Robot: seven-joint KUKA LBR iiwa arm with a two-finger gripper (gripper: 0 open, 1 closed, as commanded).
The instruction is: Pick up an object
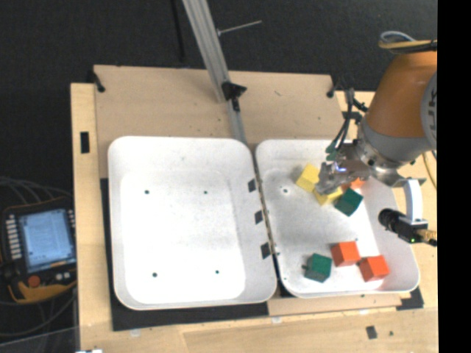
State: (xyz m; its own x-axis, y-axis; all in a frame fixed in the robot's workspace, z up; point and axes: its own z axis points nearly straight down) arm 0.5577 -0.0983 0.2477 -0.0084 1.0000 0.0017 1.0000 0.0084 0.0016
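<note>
My gripper [335,176] hangs low in the right bin [294,219], near its back, right over a cluster of blocks. A yellow block [308,176] lies just left of it, and a second yellow block [326,194] sits directly under it. A green block [348,201] rests to the lower right of the gripper, touching that cluster, with a bit of orange showing behind it. At the bin's front lie another green block [318,267] and two orange blocks [344,253] [373,268]. The wrist hides the fingertips.
The left bin [180,219] lies beside the right one, across a divider with black clips [259,215]. A slanted metal pole [213,50] rises from the back of the bench. A black fixture [397,224] sticks in at the right bin's right rim.
</note>
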